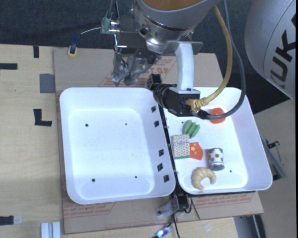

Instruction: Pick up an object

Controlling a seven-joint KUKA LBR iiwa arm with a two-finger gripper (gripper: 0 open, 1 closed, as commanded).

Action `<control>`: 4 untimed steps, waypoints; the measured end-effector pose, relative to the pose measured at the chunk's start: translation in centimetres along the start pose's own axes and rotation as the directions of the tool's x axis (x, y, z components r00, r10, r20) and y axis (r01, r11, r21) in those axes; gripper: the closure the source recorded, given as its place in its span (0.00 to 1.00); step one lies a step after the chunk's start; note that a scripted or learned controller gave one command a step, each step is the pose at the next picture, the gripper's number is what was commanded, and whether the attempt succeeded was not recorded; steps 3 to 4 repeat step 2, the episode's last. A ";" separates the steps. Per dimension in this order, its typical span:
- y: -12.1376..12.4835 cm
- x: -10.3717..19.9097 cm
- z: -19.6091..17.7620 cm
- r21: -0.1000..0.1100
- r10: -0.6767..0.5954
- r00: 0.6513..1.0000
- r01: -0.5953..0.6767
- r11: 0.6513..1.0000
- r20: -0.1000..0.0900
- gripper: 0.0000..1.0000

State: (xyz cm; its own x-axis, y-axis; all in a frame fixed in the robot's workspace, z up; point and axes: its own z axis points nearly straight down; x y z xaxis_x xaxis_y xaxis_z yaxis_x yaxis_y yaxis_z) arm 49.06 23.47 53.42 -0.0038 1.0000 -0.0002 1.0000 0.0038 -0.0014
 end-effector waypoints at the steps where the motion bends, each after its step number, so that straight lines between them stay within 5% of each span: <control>1: -0.8 -1.7 0.0 0.001 0.002 1.000 -0.002 1.000 0.001 1.00; 4: -0.7 -0.1 0.0 0.000 0.002 1.000 -0.002 1.000 0.000 1.00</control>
